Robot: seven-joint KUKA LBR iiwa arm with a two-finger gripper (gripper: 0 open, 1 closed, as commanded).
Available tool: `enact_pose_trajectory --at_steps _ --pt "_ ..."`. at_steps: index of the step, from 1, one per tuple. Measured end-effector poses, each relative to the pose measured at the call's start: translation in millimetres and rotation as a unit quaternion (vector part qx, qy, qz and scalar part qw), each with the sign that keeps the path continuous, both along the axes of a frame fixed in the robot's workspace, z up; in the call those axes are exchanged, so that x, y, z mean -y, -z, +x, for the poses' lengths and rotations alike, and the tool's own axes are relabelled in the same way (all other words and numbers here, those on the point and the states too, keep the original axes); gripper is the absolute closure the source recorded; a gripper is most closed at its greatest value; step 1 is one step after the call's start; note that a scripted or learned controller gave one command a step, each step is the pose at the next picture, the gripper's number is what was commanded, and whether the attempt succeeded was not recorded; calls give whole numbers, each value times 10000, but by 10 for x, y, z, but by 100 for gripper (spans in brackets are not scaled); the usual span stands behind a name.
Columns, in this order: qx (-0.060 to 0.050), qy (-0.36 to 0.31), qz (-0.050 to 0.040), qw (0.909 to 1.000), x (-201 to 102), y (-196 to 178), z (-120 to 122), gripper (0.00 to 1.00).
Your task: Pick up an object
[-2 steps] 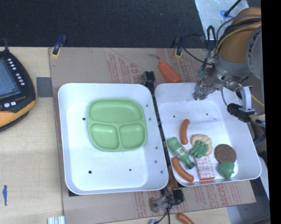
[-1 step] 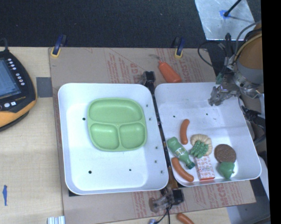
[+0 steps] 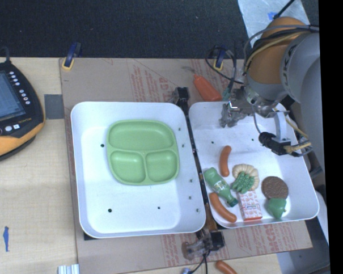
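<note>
- Two shallow white bins sit side by side on brown cardboard over a pale wooden bench; both are smooth plastic with rounded corners
- The left bin holds one matte green plate, three-sectioned and soft-cornered, with bare white floor all round it
- The right bin holds its toys bunched at the near end: two glossy sausages, one upright near the middle and one along the near-left rim
- A green bottle lies aslant between the sausages, just beside a ridged cream bun with a green leafy piece over it
- One brown round cookie, one small red-and-white box and one shiny green pepper lie along the near-right side
- The far half of the right bin is bare floor
- The gripper hangs low over that far end, well apart from the toys; whether it is open or closed cannot be told
- One orange carrot lies on the cardboard beyond the right bin
- A pendant with a screen rests at the bench's left edge
</note>
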State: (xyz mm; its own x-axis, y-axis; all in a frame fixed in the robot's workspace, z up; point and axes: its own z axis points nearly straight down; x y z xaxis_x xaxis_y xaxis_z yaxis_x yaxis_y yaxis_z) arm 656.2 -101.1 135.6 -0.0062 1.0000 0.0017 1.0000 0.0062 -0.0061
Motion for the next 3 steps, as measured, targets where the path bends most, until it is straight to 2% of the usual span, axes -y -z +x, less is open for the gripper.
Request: enact_pose_trajectory --at_steps 1,2,3 --pt "6 14 -19 10000 613 233 -496 0" --pt "30 12 -11 10000 503 -666 7 0" --pt "2 5 -7 10000 -77 450 -6 0"
